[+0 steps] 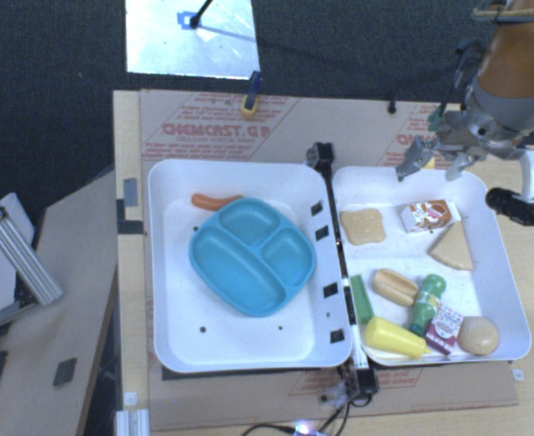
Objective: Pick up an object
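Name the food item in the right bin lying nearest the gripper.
The small red-and-white packet, at the bin's far end just below the gripper; the others lie farther down.

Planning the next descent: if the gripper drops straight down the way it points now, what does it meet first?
Probably bare floor at the right bin's far edge. The gripper hangs above the back rim, with the small red-and-white packet just nearer the camera. Depth is hard to judge from this slant.

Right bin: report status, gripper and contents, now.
Gripper open, above right bin's far rim, nothing between fingers. Nearest item: small carton, just below. Toast slice beside it, apart. Nothing obstructing.
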